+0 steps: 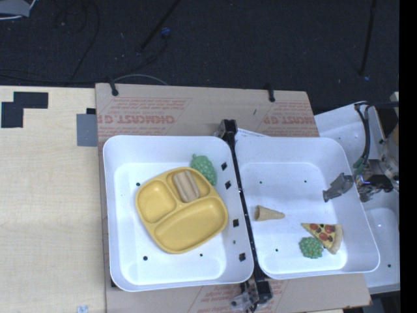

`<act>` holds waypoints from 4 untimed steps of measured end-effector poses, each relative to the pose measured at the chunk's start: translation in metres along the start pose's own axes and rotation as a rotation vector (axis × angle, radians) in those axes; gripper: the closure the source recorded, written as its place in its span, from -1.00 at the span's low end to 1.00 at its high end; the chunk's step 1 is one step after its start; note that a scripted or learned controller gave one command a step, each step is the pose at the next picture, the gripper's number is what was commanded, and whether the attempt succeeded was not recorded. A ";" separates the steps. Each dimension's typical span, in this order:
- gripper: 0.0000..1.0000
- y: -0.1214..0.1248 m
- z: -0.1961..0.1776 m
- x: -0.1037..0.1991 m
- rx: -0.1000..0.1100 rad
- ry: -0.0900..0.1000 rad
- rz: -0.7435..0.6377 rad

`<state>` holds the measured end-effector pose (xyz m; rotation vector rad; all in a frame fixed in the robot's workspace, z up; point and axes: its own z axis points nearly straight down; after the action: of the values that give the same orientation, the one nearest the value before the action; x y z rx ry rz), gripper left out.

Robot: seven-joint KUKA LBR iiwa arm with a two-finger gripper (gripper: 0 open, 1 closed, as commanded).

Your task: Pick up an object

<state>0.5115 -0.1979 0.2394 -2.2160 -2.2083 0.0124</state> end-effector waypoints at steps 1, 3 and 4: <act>-1.00 0.002 -0.007 0.000 -0.012 -0.003 -0.004; -1.00 0.013 0.111 0.011 -0.009 -0.001 -0.004; -1.00 0.013 0.154 0.012 -0.011 -0.002 -0.002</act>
<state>0.5224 -0.1855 0.0856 -2.2199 -2.2177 0.0025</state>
